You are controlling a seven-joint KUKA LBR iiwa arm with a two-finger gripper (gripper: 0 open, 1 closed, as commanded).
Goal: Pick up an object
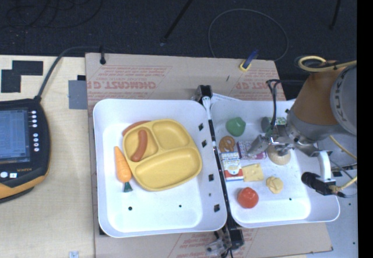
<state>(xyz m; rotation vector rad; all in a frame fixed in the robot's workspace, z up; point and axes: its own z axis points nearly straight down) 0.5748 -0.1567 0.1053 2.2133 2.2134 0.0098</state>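
Toys crowd the right bin under the arm

Arm (326, 105) reaches in from the right, its end effector (265, 145) low over the right bin (326, 207); whether it is released or clenched cannot be told. Just beside it lie a green ball (236, 126), a small pretzel-like piece (227, 144), a carton (231, 165), a cheese wedge (253, 172), a tan round piece (280, 156), a yellow lump (274, 184) and a red tomato (247, 197). These sit close together in the bin's middle, while its near edge and near right corner are bare. The left bin (151, 216) holds a yellow divided plate (169, 163) with a sausage (140, 145) in one compartment, and a carrot (123, 167) against the plate's left rim. Open floor shows along that bin's near side.
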